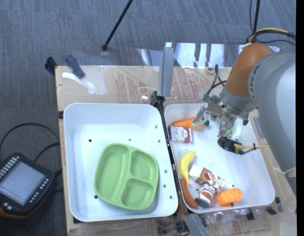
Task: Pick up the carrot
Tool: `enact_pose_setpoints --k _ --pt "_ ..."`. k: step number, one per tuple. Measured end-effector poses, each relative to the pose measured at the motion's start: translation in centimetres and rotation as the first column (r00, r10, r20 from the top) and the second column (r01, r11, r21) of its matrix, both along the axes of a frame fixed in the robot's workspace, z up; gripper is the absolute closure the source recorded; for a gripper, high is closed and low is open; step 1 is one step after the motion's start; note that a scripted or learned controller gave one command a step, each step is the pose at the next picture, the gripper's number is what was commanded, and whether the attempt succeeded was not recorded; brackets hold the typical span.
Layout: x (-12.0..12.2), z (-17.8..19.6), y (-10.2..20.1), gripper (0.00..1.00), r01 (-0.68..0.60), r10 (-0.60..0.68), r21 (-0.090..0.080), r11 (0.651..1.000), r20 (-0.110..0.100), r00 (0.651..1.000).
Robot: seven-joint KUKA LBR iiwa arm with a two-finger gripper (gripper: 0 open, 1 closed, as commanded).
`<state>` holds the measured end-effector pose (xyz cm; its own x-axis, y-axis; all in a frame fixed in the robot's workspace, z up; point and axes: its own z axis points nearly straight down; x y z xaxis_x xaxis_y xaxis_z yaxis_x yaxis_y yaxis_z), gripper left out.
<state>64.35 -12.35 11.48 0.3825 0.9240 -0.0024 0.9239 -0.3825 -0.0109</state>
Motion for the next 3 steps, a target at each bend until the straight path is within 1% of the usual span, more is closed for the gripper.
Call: enact_pose_setpoints --k 1,2,3 --pt "0.0 -0.9 2.3 0.0 0.479 -0.479 -0.006 0.878 0.002 0.878" --pt "0.0 -0.6 2.6 1.0 0.469 -0.469 -0.009 0.883 -0.005 0.883" --pt "-0.9 7.0 3.4 1.0 0.573 -0.573 -0.007 0.82 0.002 0.82"
